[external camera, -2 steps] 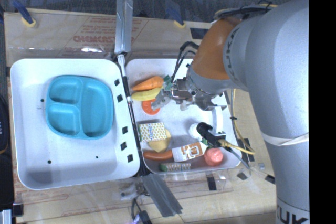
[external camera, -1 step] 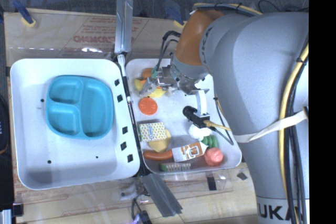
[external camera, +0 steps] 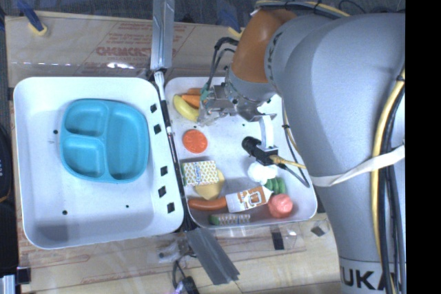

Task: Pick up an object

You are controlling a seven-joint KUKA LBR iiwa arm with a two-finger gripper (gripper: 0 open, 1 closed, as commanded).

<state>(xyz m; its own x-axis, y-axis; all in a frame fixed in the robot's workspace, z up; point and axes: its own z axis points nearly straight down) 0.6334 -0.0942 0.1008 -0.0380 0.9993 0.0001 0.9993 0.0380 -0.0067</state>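
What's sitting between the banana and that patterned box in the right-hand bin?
In the camera view, an orange round disc lies on the bin floor between the banana above and the patterned box below, apart from both.

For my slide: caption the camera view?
KUKA arm's gripper over toy food in right bin; blue tray in left bin.

The large grey KUKA iiwa arm (external camera: 344, 93) enters from the right side of the camera view and occupies most of that side, its broad rounded housing sloping down toward the lower right, where part of the maker's lettering is visible. The orange band above the wrist (external camera: 256, 45) sits at the upper centre, tilted leftward. Below it the wrist narrows into a dark metal two-finger gripper (external camera: 210, 110), pointing down and to the left. Black cables loop beside the wrist. Finger spacing is not discernible.
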